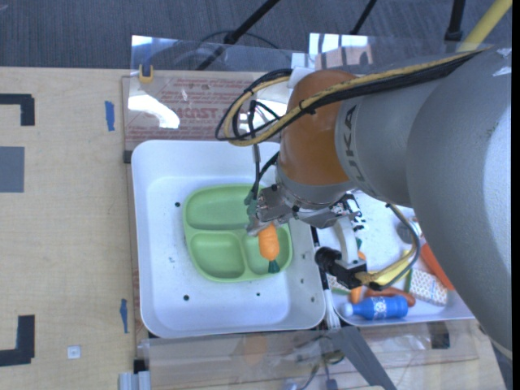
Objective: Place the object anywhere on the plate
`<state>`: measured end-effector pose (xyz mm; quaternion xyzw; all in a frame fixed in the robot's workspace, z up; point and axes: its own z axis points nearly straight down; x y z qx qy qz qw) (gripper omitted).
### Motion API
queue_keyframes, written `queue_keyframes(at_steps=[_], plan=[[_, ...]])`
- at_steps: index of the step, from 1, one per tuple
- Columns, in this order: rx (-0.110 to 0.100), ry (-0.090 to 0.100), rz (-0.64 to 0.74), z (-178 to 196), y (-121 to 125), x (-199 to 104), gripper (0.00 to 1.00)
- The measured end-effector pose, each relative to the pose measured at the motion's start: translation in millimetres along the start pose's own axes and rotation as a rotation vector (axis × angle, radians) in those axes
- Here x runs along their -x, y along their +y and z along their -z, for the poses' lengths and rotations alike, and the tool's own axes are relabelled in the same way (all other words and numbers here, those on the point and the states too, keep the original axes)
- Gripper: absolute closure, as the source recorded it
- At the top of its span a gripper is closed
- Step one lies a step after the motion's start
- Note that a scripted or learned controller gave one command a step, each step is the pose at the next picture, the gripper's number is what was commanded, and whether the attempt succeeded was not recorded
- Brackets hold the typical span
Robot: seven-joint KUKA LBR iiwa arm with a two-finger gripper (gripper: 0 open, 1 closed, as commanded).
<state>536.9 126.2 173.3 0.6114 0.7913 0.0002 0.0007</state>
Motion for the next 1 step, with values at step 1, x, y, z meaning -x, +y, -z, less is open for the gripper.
queue_keyframes(at_steps=[1], plan=[[0.0,0.0,0.0,0.1,0.0,0.1,0.0]])
